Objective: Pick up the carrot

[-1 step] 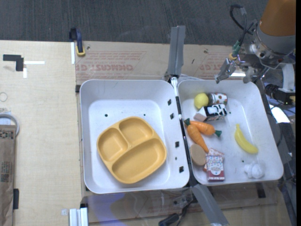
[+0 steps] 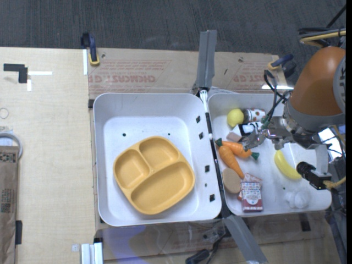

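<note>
Two orange plastic carrots (image 2: 234, 154) with green tops lie in the right white bin (image 2: 324, 202), close to its left wall, one crossing over the other. The gripper (image 2: 254, 141) hangs low just beside their upper ends, reaching in from the right on the grey arm with its orange band (image 2: 320, 81). Whether it is spread or closed I cannot tell, and nothing visibly sits in its grasp.

Around the carrots lie a yellow lemon (image 2: 235, 117), a small dark-labelled bottle (image 2: 254, 115), a yellow banana (image 2: 286, 165), a tan round disc (image 2: 231, 180) and a red-and-white carton (image 2: 251, 194). The crowding probably explains the steep approach.

The left white bin (image 2: 110, 120) holds a yellow divided plastic plate (image 2: 154, 175), well apart from the action. The pick looks not yet made.
</note>
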### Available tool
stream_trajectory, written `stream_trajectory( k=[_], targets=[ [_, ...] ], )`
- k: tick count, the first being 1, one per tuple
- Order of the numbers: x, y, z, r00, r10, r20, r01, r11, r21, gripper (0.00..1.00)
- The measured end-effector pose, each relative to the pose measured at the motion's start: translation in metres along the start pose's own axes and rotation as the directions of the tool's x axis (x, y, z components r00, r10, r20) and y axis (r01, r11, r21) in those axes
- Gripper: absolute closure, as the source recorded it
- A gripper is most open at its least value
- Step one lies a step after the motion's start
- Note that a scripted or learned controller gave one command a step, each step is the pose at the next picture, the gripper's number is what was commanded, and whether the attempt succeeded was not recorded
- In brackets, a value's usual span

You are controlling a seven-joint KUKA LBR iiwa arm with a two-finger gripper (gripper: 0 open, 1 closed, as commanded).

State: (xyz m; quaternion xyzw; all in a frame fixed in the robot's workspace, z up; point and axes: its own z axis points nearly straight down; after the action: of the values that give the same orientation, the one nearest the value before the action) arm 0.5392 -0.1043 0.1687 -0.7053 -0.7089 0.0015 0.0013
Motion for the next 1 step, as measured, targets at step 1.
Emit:
stream_trajectory(
  k=[1],
  targets=[
    [0.0076, 0.0072, 0.078, 1.0, 0.012, -0.001, -0.012, 1.0, -0.001, 0.0]
  ],
)
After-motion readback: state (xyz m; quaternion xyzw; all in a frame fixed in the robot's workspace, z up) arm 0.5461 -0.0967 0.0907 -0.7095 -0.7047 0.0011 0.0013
